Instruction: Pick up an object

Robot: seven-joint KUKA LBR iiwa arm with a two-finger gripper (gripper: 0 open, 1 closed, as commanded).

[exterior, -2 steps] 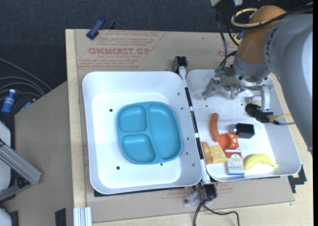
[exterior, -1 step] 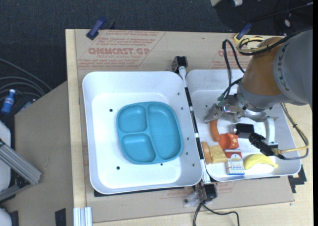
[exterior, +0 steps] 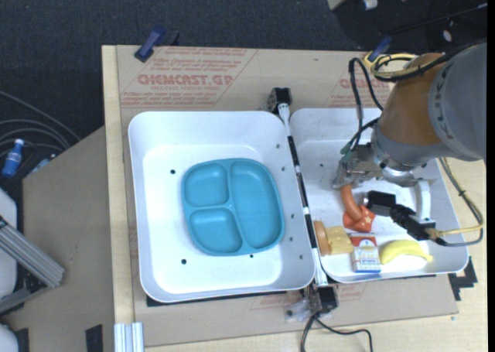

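- Firstly, the claw (exterior: 346, 176) hung low inside the right bin (exterior: 325, 128), over the left half of its floor. From this slanted view I could not tell if it was spread or pressed together.
- Just under the claw in the view lay an orange curved piece (exterior: 353, 210). It was very near, but I could not tell if the two touched.
- Along the near edge of the same bin I saw a tan piece (exterior: 331, 239), then a small red, white and blue box (exterior: 365, 254) just beside it, then a yellow banana (exterior: 405, 253) to the right of the box.
- The grey arm (exterior: 464, 103) with its orange band reached in from the right, above the far right part of this bin.
- The left bin (exterior: 155, 141) stood side by side with the right one and held a blue plate (exterior: 232, 205) with three compartments, well apart from the claw.
- Both bins rested on a pale bench (exterior: 193, 72) with red printed letters.
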